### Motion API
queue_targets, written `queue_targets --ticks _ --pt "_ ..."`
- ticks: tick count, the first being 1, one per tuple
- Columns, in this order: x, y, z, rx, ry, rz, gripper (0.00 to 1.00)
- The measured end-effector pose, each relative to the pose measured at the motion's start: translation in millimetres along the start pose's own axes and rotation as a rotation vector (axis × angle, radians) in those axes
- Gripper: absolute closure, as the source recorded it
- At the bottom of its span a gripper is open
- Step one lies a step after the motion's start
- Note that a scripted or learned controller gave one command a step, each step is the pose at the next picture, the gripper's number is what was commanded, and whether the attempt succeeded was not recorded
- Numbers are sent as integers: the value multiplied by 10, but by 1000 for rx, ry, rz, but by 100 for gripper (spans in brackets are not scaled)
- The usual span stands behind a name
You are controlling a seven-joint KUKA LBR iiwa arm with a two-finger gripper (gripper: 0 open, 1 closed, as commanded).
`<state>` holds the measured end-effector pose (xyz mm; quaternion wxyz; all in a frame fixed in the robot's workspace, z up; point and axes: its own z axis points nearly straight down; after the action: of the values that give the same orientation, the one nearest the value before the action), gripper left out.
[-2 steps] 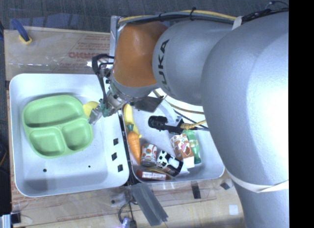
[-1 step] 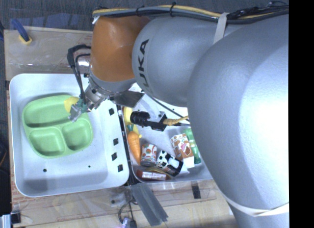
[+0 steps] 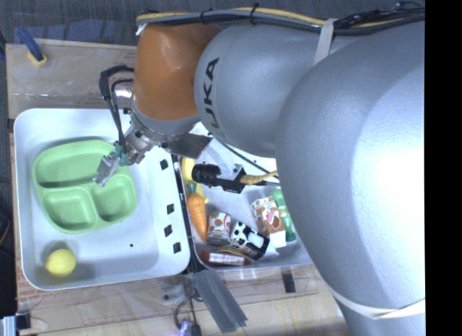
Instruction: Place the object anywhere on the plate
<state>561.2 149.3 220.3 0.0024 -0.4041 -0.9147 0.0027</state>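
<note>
**Bottom of frame**
- Lemon: yellow and round, in the lower-left corner of the left bin. It is loose and well apart from everything else.
- Right bin, crowded:
  - a cow-patterned carton along the lower edge
  - a printed can just left of the carton
  - a carrot lying lengthwise against the left wall
  - a printed box to the right of these

**Middle of frame**
- Green divided plate: three compartments, flat on the floor of the left bin in its upper half. All compartments look bare.
- Gripper: over the plate's right side, above the ridge between the large upper compartment and the lower-right one. It points toward the lower left.
  - State: cannot tell whether it is open or closed. The tip is small and blurred, and nothing can be made out in it.

**Top of frame**
- Arm with its orange band: reaches in from the right and covers much of the right bin.

**Key relation**
- By judgement, the lemon is the likeliest object, being the only loose thing in the plate's bin.
- The lemon lies down and to the left of the gripper, past the plate's lower rim. It touches neither the plate nor the gripper.
- Being round, the lemon has no long axis to line up with.
- The plate lies directly beneath the gripper.
</note>
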Motion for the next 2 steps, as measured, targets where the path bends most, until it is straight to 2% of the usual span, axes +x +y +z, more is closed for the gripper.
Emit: queue_targets --ticks 1,2 --pt "0 0 -66 6 2 -3 100" --pt "825 -354 -383 0 0 -19 100"
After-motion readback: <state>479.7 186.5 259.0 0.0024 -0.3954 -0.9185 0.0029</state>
